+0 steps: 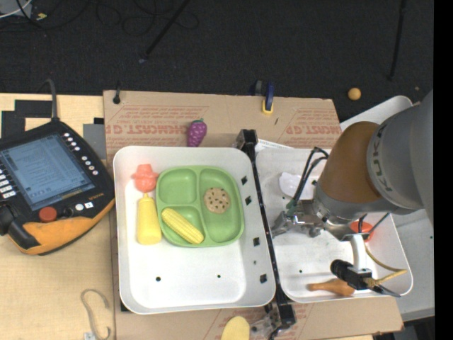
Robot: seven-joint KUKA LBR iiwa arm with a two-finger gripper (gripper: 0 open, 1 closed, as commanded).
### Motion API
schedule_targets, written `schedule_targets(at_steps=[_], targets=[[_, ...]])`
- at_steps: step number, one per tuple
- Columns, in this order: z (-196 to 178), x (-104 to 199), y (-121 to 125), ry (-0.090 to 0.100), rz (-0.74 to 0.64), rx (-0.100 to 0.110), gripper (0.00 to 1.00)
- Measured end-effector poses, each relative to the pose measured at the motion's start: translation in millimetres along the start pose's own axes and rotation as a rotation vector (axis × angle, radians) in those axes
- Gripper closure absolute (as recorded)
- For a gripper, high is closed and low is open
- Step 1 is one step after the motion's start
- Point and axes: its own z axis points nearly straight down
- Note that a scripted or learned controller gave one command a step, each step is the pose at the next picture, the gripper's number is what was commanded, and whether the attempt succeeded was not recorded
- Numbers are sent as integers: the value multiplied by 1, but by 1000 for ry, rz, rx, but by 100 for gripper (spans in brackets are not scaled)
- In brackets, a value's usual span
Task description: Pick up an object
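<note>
My gripper (pixel 285 222) hangs low over the left part of the right bin (pixel 396 250), close to the divider between the bins. The grey arm with its orange band (pixel 347 172) covers much of that bin. An orange carrot-like piece (pixel 327 287) lies at the bin's front. A small red thing (pixel 365 227) peeks out from under the wrist, and a white crumpled piece (pixel 289 183) lies just behind the gripper. The left bin (pixel 184 282) carries a green divided plate (pixel 200 205) with a cookie (pixel 216 200) and a corn cob (pixel 182 225).
A yellow bottle (pixel 147 219) and a pink toy (pixel 144 178) lie left of the plate. Purple grapes (pixel 196 132) sit on the cardboard behind the left bin. A yellow item (pixel 236 327) lies in front of the bins, and a teach pendant (pixel 49 183) rests at far left.
</note>
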Motion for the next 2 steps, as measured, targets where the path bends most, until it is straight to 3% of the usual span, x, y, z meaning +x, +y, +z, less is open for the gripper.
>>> schedule_targets(at_steps=[1,2], targets=[[-12,-2,0,2,8,0,100],[-74,-9,1,0,5,-8,100]])
